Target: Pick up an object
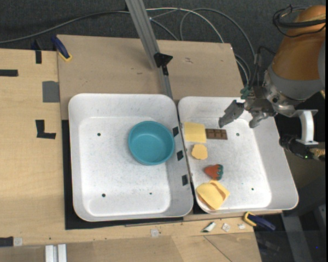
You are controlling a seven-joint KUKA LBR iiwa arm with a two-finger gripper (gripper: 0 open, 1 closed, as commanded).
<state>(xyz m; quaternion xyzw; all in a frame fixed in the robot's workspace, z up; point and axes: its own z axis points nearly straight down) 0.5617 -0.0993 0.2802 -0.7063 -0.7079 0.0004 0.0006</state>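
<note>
My gripper (241, 119) hangs over the upper right part of the right bin (273, 168), its two dark fingers spread open with nothing between them. Below and left of it lie a brown chocolate bar (216, 135), a pale yellow square (195, 131), a small yellow round piece (200, 152), a red strawberry with green leaves (214, 171) and a yellow folded piece (212, 194). All of these sit along the left side of the right bin.
A blue bowl (150, 142) stands in the left bin (93, 173). A slanted metal pole (147, 37) rises behind the bins. Cables run across the back. The right bin's right half is bare.
</note>
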